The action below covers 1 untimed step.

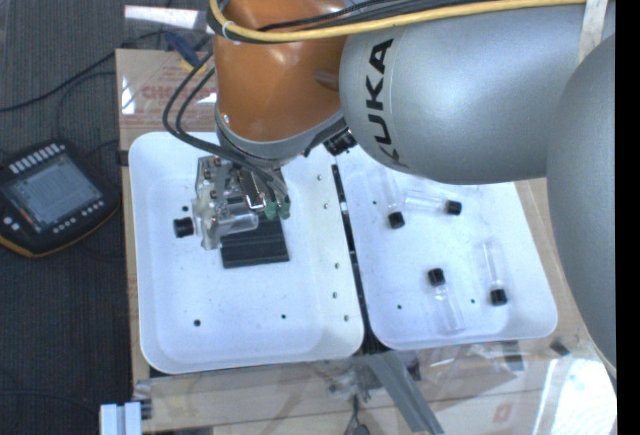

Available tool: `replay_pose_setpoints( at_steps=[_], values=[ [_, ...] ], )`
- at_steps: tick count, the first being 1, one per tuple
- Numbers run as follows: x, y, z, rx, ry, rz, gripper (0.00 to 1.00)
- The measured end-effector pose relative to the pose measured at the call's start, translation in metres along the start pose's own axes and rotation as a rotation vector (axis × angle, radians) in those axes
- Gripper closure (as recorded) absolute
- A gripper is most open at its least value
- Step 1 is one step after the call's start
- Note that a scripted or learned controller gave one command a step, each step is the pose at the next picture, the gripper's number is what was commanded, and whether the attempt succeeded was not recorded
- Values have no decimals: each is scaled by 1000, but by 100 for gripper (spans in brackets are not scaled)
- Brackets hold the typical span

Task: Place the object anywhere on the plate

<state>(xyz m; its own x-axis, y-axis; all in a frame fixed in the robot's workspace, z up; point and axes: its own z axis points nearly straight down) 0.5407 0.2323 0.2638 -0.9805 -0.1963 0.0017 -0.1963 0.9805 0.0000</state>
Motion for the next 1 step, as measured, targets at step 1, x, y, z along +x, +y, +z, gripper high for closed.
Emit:
replay_pose_setpoints(
  at_steps=[1],
  values=[
    [-47,-8,6,-3,-2,-518,100]
  ],
)
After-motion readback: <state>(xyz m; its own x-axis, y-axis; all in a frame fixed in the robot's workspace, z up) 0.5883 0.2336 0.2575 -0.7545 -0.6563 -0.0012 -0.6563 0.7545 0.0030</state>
